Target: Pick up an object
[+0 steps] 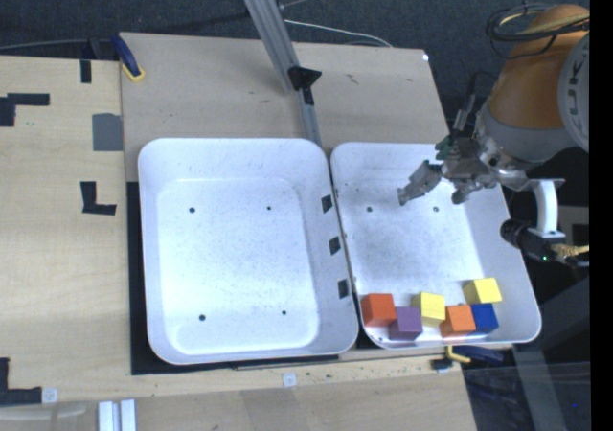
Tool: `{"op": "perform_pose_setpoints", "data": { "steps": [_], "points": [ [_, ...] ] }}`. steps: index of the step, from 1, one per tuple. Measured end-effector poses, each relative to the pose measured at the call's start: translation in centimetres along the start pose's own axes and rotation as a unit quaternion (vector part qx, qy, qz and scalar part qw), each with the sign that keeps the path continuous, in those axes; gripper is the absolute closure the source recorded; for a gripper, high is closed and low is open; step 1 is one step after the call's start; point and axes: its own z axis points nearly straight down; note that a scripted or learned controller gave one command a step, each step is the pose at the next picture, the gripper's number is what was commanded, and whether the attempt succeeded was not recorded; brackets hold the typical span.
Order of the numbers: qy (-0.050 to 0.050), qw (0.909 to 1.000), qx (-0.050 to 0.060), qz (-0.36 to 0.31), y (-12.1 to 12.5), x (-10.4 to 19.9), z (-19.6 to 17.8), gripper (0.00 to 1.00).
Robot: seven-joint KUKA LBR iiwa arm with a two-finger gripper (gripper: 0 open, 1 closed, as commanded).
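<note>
Two white bins (153,228); six blocks (433,307): two orange, two yellow, purple, blue

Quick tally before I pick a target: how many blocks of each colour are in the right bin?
Orange blocks: 2
Yellow blocks: 2
Purple block: 1
Blue block: 1
Total: 6, all clustered along the near edge of the right bin.
</note>
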Motion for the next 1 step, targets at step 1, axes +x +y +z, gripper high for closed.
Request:
{"op": "perform_pose_setpoints", "data": {
  "steps": [1],
  "points": [
    [0.000, 1.0000, 0.000, 0.000, -0.58, -0.25, 0.01, 0.00]
  ]
}}
